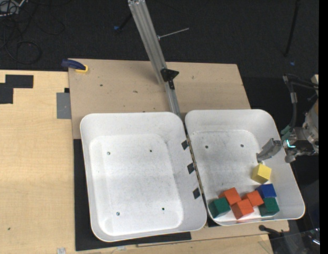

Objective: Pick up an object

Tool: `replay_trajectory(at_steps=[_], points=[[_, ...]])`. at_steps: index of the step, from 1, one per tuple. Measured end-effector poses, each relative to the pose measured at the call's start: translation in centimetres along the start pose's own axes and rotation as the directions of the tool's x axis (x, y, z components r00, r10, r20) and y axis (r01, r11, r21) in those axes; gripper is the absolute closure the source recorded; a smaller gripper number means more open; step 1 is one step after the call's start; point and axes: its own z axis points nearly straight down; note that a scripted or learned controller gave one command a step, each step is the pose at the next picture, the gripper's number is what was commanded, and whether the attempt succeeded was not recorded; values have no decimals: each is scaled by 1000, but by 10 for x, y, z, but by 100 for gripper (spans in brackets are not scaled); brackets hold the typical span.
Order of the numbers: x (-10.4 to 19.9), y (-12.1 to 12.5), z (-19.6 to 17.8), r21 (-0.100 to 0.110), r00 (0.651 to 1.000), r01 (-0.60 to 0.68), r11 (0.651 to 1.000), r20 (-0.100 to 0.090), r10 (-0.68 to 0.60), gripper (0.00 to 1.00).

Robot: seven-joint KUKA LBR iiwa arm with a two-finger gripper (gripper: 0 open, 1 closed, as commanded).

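Several small blocks lie in the right bin (227, 121). A yellow block (262, 172) sits alone near the bin's right side. Closer to the front edge is a cluster: three orange blocks (242, 208), a blue block (267, 190) and two green blocks (220, 206). My gripper (280, 151) reaches in over the bin's right rim, just above and to the right of the yellow block. It is open, one grey finger (267, 150) pointing towards the bin's middle, and nothing sits between the fingers. The yellow block is apart from them.
The left bin (132, 119) stands beside the right one, with black clips (189, 167) along the shared wall. A slanted aluminium rail (153, 46) rises behind the bins. A blue and yellow tool (75, 65) lies at the bench's far left corner.
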Motion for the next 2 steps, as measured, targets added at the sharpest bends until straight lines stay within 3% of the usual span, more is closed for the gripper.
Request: replay_trajectory(at_steps=[1, 2], points=[[-1, 0, -1, -4, 1000, -3, 1000, 1, 3, 0], [7, -2, 60, 3, 1000, -1, 1000, -1, 1, 0]])
